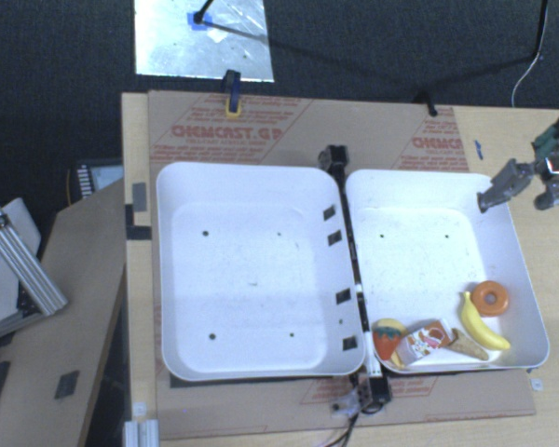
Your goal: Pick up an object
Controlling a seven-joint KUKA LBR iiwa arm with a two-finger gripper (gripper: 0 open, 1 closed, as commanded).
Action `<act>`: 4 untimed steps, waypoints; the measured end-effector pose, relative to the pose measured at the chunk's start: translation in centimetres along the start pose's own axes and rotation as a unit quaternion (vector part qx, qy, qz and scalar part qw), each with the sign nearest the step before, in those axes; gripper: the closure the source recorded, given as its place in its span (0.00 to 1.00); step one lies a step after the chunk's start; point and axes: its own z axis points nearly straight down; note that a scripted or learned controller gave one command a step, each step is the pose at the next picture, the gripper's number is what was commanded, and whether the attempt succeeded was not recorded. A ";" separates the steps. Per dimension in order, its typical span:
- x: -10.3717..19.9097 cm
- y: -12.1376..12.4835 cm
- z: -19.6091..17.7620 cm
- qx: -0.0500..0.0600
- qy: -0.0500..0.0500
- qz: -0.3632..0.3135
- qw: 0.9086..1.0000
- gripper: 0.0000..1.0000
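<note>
Gripper (524, 192) hangs at the far right corner of the right bin (419, 186), above its rim, with the two fingers spread apart and nothing between them; one grey finger (499, 186) reaches out toward the bin's floor and the other sits closer to the wrist. Nearest the gripper, the white floor of the right bin shows a few small dark holes. Further toward the camera from the gripper, in that bin's near right corner, the objects lie in a loose cluster well apart from the fingers. An orange ring (490, 297) comes first, almost straight below the gripper in the view. A yellow banana (483, 322) curves just beside it, touching or almost touching it. Beyond the banana, away from the gripper along the near wall, lie a brown wedge (469, 346), a red and white packet (424, 340) and then a round orange fruit (388, 339) against the divider. On the far side of that divider from the gripper sits the left bin (168, 277). Both bins rest on a printed cardboard sheet (261, 130). Farthest from the gripper, past the bench's back edge, a shiny metal plate (203, 26) lies on the dark floor, with a yellow clamp (233, 96) just below it.
</note>
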 end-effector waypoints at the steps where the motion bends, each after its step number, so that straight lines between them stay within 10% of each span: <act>1: 9.0 0.1 -7.3 0.003 0.001 -0.002 1.000 0.00; 4: 29.1 0.2 -9.9 0.008 0.002 0.001 1.000 0.00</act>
